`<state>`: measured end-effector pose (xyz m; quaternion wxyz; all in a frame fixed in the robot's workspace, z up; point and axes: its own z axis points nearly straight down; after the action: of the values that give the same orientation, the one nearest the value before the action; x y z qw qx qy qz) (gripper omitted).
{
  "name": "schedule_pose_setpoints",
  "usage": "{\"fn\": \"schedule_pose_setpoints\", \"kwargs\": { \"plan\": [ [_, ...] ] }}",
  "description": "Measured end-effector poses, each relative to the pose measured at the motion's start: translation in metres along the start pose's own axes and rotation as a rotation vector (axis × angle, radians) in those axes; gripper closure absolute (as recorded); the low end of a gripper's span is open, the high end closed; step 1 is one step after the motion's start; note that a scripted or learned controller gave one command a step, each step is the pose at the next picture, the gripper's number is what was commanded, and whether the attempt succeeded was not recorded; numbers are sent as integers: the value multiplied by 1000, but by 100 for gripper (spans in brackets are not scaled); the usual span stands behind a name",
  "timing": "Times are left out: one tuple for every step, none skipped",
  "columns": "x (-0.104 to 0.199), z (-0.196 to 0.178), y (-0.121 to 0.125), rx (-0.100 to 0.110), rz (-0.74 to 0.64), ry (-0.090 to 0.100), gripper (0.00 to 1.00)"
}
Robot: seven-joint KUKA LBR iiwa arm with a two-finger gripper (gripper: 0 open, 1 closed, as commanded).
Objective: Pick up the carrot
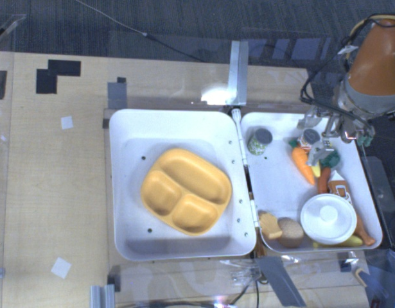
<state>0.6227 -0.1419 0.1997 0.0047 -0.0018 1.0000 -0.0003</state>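
Jaws first: the gripper (324,141) hangs over the upper part of the right bin (279,183), but its fingers are lost in a clutter of metal and cable, so whether they stand wide or narrow cannot be told, and nothing can be seen clamped between them. Just beside and slightly below-left of the gripper lies the carrot (303,163), flat on the bin floor, its blunt end up near the gripper and its pointed end running down and to the right toward the white bowl (327,218). So its long axis slants from upper left to lower right in the camera view, and a grasp would likely need to close across that slant, at the thicker upper half. A green-topped vegetable (327,161) and a brown sausage-like piece (323,181) crowd the carrot's right flank, which could foul a finger; the left flank faces bare bin floor. The yellow divided plate (185,190) sits in the left bin (123,191), well apart.
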Motion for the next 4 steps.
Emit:
{"fn": "schedule_pose_setpoints", "kwargs": {
  "plan": [
    [-9,109,17,1,109,-8,0],
    [-12,96,19,1,103,-16,100],
    [-11,8,67,-2,255,-9,100],
    [71,103,37,0,182,7,100]
  ]
}}
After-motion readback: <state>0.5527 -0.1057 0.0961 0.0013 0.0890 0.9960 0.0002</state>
